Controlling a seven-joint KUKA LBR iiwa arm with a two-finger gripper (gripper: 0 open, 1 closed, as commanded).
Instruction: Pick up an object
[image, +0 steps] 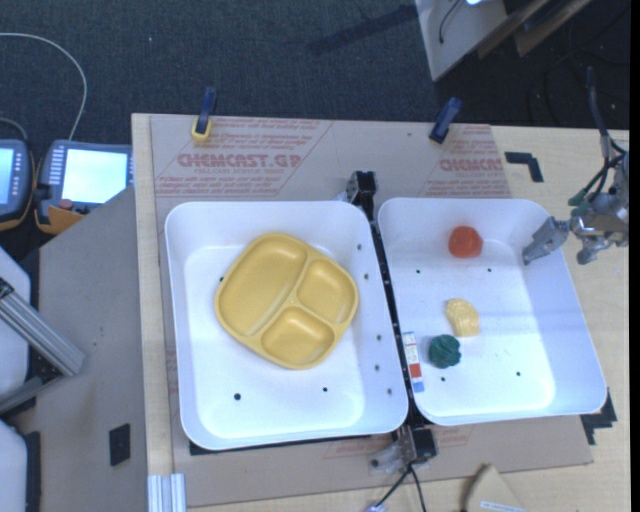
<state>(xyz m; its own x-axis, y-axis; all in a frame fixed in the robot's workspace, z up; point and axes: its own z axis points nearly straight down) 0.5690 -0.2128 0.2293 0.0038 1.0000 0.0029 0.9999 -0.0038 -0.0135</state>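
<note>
— Where is the gripper (565, 240) seen, and how are its fingers set?

— It is seen at the right rim of the right bin (500, 395), by the far corner. Two grey fingers are spread apart, one reaching over the rim, the other lying outside it. Nothing is held between them, and no object is touched.

— Where are the objects placed?

— In the right bin, a red ball (464, 241) is found near the far side, well apart from the fingers. A pale yellow piece (462, 317) lies toward the middle, with a dark green piece (444, 350) just beside it, nearer the camera. In the left bin (200, 400), a yellow divided plate (287, 299) is laid, tilted diagonally.
</note>
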